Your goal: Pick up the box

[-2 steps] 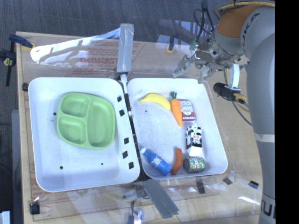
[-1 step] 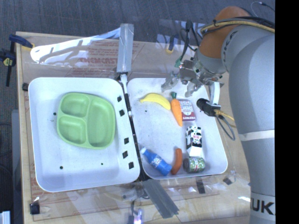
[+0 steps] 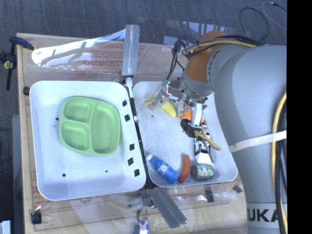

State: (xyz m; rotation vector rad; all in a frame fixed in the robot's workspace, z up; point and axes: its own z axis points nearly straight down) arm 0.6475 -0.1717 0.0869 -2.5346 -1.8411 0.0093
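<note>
Fingers (image 3: pixel 171 92): can't tell if spread or pressed together, too much wrist hardware in the way. They sit low over the top end of the right bin (image 3: pixel 156 145), just above a yellow piece (image 3: pixel 168 109), w/ nothing visibly pinched. What looks like the box (image 3: pixel 203 155), small, white & black, lies by the bin's right wall, touching a green can (image 3: pixel 204 171). Near them: an orange sausage-shaped thing (image 3: pixel 185 167) & a blue bottle (image 3: pixel 162 168). Left bin (image 3: pixel 44 179) on the desk holds a green divided plate (image 3: pixel 90 125).
</note>
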